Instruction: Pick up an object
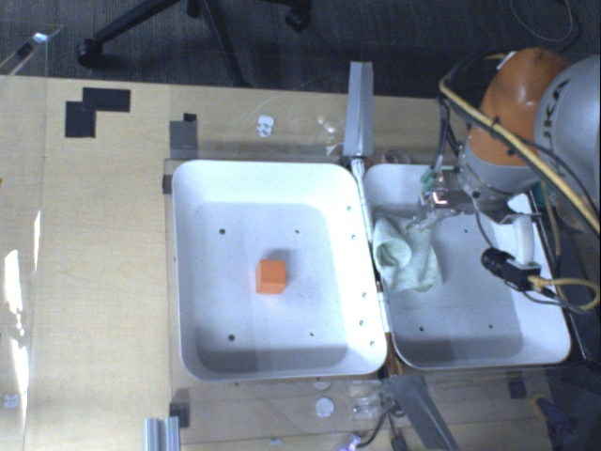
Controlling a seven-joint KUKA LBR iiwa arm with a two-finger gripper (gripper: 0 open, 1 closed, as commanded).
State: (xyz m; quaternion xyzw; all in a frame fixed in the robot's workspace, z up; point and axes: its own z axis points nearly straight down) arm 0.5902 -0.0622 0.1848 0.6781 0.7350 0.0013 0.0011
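The cloth [409,259], a pale, crumpled rag, lies in the right bin [470,341], pressed against that bin's wall at nine o'clock, just beside the divider between the two bins. The jaws [434,198] hang over the bin's twelve o'clock end, at the cloth's upper edge, and a thin pale fold seems to rise toward them. Whether they are wide, narrow or already pinching that fold, I cannot tell from here; the metal at the wrist is a small bright tangle. The arm [526,101], grey with its orange band, crowds in from three o'clock.

The other candidate, a small orange cube [271,276], sits alone near the middle of the left bin [202,346], well apart from the jaws.

With the cloth so close, I judge it the likelier target. To do this well, the jaws should come down on a raised ridge of cloth rather than a flat part, close fully, and lift straight up slowly, keeping off the bin wall so the fabric does not snag on the divider.

A yellow cable [526,144] and black hoses cross the wrist and hide much of it. The arm is cut off at the picture's three o'clock edge. Where the cloth ends against the white bin floor is hard to trace.
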